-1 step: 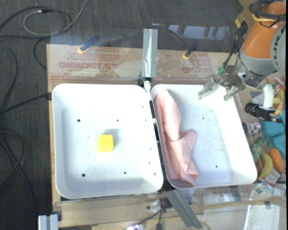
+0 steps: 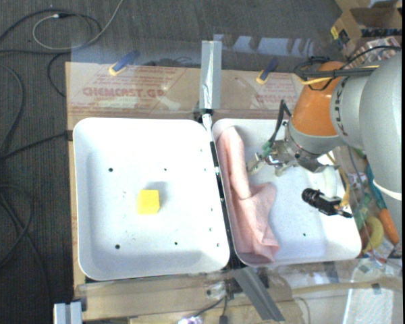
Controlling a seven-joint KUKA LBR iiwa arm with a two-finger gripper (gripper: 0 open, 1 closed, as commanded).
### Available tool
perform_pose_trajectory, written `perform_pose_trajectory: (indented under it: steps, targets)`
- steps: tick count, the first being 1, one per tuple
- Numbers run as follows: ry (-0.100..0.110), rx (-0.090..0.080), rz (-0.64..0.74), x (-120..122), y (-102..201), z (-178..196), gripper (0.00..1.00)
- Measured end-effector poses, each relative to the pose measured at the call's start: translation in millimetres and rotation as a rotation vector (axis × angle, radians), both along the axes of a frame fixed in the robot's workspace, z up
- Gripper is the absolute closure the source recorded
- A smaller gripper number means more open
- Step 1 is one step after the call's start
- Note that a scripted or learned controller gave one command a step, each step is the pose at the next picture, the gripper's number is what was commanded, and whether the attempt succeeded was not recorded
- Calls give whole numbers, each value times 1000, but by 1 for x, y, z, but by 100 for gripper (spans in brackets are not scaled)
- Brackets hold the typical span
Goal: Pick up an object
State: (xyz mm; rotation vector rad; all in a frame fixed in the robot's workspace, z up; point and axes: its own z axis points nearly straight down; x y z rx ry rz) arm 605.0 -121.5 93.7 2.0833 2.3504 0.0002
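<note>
1. The long pink folded cloth point(image 2: 246, 201) is taken as the likely thing to pick up. It lies in the shallow white right-hand bin point(image 2: 304, 238), pressed along the wall next to the other bin.
2. Its long axis runs from the far end of the bin to the near end. It is narrow at the far end and spread wider at the near end.
3. The jaws are seen above the same bin, just beside the far, narrow half of the cloth, on the camera view's right of it. The cloth therefore lies leftward in the view and slightly nearer the camera from the jaws.
4. Whether the jaws are released or clenched cannot be told. Nothing is seen between them, so no grasp is recorded.
5. Judgement: a short move across the cloth's long axis is needed, then a descent.
6. The grey arm with the orange band point(image 2: 317, 113) reaches in from the view's right.
7. A small flat yellow square block point(image 2: 148, 202) lies mid-floor in the shallow white left-hand bin point(image 2: 101, 147), well apart from the jaws.
8. Both bins rest on the brown-topped table point(image 2: 142, 90).
</note>
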Motion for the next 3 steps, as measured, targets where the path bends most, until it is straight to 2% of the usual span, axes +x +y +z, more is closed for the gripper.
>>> perform_pose_trajectory:
  steps: [1,2,3]
  targets:
    - [0,-1,143,64,-9,12,0]
    - [1,-2,118,-8,-76,21,0]
    - [-1,-2,42,64,-55,68,0]
